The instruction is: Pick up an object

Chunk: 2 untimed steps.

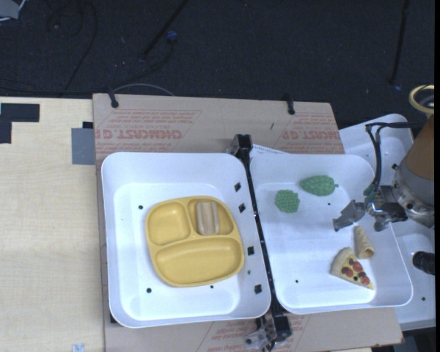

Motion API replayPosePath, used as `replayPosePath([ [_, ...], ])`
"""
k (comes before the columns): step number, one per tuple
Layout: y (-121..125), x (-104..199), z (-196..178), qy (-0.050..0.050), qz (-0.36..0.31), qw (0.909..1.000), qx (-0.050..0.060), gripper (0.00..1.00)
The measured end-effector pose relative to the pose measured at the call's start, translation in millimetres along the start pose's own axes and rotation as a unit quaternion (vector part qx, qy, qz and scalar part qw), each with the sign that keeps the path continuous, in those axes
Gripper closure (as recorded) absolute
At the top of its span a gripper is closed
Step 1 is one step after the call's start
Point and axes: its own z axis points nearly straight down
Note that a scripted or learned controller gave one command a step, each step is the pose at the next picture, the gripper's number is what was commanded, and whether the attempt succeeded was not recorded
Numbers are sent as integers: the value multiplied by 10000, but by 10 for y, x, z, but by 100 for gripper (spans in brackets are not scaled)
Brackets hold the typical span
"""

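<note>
1. Objects you could pick number four in the right white bin: a round green bumpy toy, an oval green bumpy toy just beside it toward the far wall, a small cream cone-shaped piece, and a toy pizza slice with red dots near the front right corner.
2. You see the gripper low over the right bin, just above the cream cone in the view; whether it touches the cone you cannot tell. Its two dark fingers stand apart, with nothing between them.
3. Your left white bin holds one yellow plastic tray with three compartments. One tan, roll-shaped item lies in the tray's far right compartment.
4. Look at the brown cardboard sheet under both bins: red print on it appears upside down, too small to read surely. More red print shows on the near edge.
5. On the pale wooden bench at your left, count two black marks and one grey square.
</note>
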Motion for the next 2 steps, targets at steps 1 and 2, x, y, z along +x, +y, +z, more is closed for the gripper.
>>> replayPosePath([
  [1,27,-2,-57,-15,-11,10000,-58,0],
  [2,4,23,379,-1,-10,10000,-27,0],
])
